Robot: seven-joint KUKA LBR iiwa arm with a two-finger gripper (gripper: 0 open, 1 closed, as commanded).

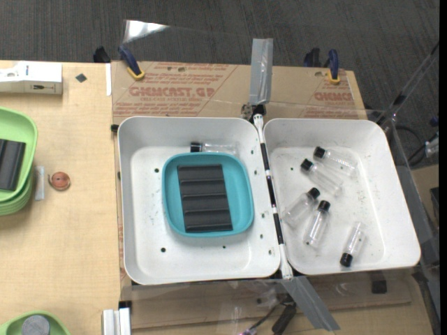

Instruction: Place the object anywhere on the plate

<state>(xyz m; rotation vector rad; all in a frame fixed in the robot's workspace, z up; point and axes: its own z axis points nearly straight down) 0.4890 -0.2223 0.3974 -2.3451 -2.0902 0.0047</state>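
A teal square plate [207, 194] with a dark ribbed insert lies in the left white bin [140, 243]. One clear vial with a black cap [211, 147] rests in the left bin just behind the plate's far edge, off the plate. Several more clear vials with black caps lie scattered in the right bin [377, 250], among them one [333, 160] near the back, one [317, 223] in the middle and one [352, 244] near the front.
A cardboard sheet [174, 89] clamped at the back lies behind the bins. A green tray [14, 162] sits at the far left on the wooden bench, with a small round copper-coloured piece [60, 181] beside it.
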